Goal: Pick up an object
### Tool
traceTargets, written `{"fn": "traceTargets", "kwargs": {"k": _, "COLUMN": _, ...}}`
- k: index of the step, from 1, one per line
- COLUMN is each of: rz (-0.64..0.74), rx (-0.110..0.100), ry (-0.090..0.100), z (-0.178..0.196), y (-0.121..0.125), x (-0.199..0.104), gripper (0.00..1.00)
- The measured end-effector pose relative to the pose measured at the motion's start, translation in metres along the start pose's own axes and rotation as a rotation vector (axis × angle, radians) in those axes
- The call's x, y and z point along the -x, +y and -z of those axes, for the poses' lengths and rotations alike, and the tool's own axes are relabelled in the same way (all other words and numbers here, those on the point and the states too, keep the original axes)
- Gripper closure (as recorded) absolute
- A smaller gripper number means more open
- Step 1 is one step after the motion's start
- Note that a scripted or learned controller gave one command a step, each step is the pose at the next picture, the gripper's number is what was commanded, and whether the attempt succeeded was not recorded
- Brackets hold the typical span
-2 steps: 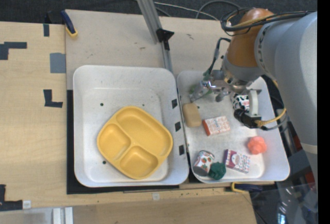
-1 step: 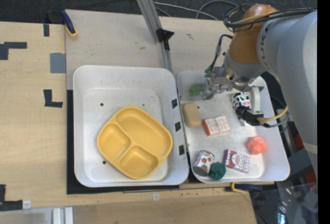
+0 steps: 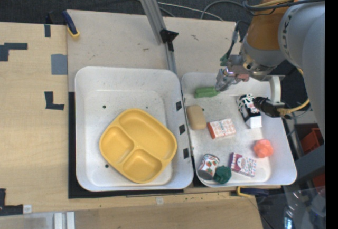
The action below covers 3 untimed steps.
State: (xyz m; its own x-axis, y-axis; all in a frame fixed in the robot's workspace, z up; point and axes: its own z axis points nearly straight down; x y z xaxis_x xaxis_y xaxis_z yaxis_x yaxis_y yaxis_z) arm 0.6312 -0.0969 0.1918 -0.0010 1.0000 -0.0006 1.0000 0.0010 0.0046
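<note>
While the gripper [image 3: 224,81] is hanging at the green block [image 3: 206,92] upper right, we are judging approach; finger state unclear; next, closing squarely on it.

arm [image 3: 306,22] cropped at right edge

Bench [image 3: 116,46] with two white bins [image 3: 84,117]
</note>
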Motion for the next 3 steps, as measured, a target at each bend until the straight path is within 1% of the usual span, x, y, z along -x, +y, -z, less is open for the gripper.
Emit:
{"fn": "traceTargets", "kwargs": {"k": 1, "rz": 0.001, "rx": -0.001, "ry": 0.0, "z": 0.042, "y": 0.001, "x": 0.0, "gripper": 1.0}}
{"fn": "traceTargets", "kwargs": {"k": 2, "rz": 0.005, "rx": -0.007, "ry": 0.002, "z": 0.042, "y": -0.013, "x": -0.045, "gripper": 1.0}}
{"fn": "traceTargets", "kwargs": {"k": 3, "rz": 0.005, "rx": -0.009, "ry": 0.002, "z": 0.032, "y": -0.042, "x": -0.098, "gripper": 1.0}}
